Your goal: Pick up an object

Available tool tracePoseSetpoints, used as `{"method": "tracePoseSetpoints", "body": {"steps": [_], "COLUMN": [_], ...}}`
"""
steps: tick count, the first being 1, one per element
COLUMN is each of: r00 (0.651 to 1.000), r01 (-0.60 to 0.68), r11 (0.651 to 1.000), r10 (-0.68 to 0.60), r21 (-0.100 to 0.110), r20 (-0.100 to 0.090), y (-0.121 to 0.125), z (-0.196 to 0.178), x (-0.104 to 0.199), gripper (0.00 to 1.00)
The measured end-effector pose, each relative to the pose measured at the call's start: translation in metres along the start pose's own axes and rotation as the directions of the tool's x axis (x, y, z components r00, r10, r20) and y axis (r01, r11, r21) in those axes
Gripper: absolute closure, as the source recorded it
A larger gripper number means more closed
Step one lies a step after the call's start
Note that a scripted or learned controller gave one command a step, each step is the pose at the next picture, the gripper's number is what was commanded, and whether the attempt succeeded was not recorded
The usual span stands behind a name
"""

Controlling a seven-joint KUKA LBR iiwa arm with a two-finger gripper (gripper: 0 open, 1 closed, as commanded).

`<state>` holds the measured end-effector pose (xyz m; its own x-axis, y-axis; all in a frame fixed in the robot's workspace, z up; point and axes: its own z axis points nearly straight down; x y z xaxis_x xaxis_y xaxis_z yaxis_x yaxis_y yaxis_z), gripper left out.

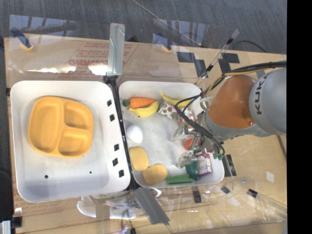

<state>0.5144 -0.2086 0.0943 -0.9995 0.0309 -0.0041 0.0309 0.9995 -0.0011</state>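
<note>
My gripper [181, 146] is low in the right bin [146, 89], near its right wall, and it stands open. One finger [177, 132] points toward the bin's middle, the other [185, 160] sits by a green block [191, 169]. A small red-orange object [189, 142] lies close by the palm, partly hidden. Around it lie a carrot [142, 102], a yellow banana [145, 110], a white egg [134, 134], a tan oval piece [139, 158], a round tan piece [155, 173], a green bar [179, 179] and a purple-labelled carton [204, 164].
The left bin [29, 179] holds a yellow divided plate [60, 126]. A patterned small item [167, 110] and another yellow piece [169, 99] lie at the right bin's far side. Cables run from the arm [239, 104] over the bin's right rim.
</note>
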Motion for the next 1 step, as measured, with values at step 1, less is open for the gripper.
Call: {"method": "tracePoseSetpoints", "body": {"steps": [1], "r00": [0.970], "r01": [-0.243], "r11": [0.970], "r10": [0.243], "r21": [-0.002], "r20": [-0.004], "y": [-0.0006], "z": [0.0011], "x": [0.0076], "gripper": [0.00]}}
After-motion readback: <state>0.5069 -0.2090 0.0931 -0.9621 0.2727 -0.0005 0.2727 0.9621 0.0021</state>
